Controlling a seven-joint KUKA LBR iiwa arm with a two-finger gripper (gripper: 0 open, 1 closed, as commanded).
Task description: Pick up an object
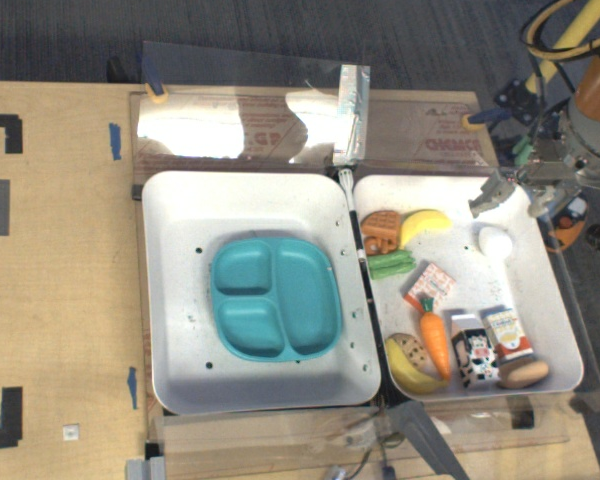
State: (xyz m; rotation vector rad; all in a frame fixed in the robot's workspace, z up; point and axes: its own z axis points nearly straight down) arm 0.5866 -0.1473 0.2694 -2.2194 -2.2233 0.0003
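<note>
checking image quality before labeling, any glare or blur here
Camera view: strong glare on the clear panel behind the left bin; the small white object nearly washes out against the right bin; the tool looks soft and slightly blurred; the teal tray is evenly lit.

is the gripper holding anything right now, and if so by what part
Nothing is held. The gripper hangs over the right bin's upper right corner, with nothing between its fingers.
</note>
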